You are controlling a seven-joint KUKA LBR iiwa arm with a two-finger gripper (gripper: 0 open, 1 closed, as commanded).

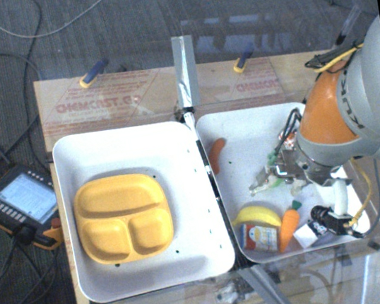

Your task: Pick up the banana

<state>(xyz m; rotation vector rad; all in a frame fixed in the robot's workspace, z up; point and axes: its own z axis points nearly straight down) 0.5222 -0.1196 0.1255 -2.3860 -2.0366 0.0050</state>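
1. Nearest the camera, along the front wall of the right bin (247,154), the banana (257,214) lies on its side, curved, with a small jar (259,237) touching its lower edge and a carrot (288,229) just beside its right end.
2. Handling judgement: likely a light toy, with a smooth rounded skin that may slip; grasp across the middle of the curve, where the exposed upper side gives clearance from its neighbours.
3. Farther back, the gripper (269,179) hangs above the bin floor, up and right of the banana, its fingers spread, nothing between them.
4. Beyond, a small sausage (216,152) lies by the left wall.
5. Left bin (76,155) holds a yellow tray (123,217).
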